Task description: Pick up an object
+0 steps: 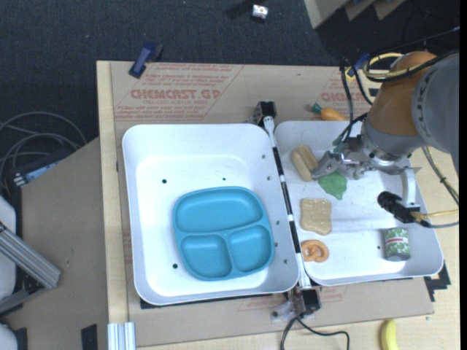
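Two white bins sit side by side on the bench. Nearest the viewer, the left bin [139,195] carries a blue divided tray [219,230]; the right bin [430,257] holds a pretzel-like piece [314,251], a small can [396,242], a tan cracker-like slab [317,215] and, further back, a tan roll [302,162]. Beyond these, the gripper [340,165] hangs directly over a green item [336,186], seemingly touching it. Whether its fingers stand apart or clamp the green item, I cannot tell; the wrist hides them. Recommended: close squarely on the green item, lift straight up, and avoid nudging the roll just beside it. The green item's shape is hard to make out.
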Controlling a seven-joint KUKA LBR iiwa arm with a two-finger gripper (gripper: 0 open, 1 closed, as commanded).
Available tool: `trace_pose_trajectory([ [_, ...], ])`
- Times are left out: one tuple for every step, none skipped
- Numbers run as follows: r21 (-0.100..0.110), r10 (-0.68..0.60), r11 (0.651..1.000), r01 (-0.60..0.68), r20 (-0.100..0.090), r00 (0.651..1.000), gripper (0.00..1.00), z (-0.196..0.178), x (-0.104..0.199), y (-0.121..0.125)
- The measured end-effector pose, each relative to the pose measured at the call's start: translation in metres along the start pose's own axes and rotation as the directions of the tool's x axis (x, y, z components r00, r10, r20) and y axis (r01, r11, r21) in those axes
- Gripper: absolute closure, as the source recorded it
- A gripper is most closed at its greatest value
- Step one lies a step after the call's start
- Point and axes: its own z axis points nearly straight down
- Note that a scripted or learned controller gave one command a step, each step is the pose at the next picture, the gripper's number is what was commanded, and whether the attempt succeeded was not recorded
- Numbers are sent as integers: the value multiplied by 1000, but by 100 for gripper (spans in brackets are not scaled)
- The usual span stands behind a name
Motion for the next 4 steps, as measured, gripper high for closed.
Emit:
trace_pose_trajectory([
  [6, -1, 1000, 1, -3, 1000, 0, 2, 19, -24],
  [5, 0, 1000, 0, -3, 1000, 0, 2, 42, -78],
  [5, 0, 1000, 0, -3, 1000, 0, 2, 43, -103],
  [2, 0, 1000, 0, -1, 1000, 0, 2, 44, -93],
])
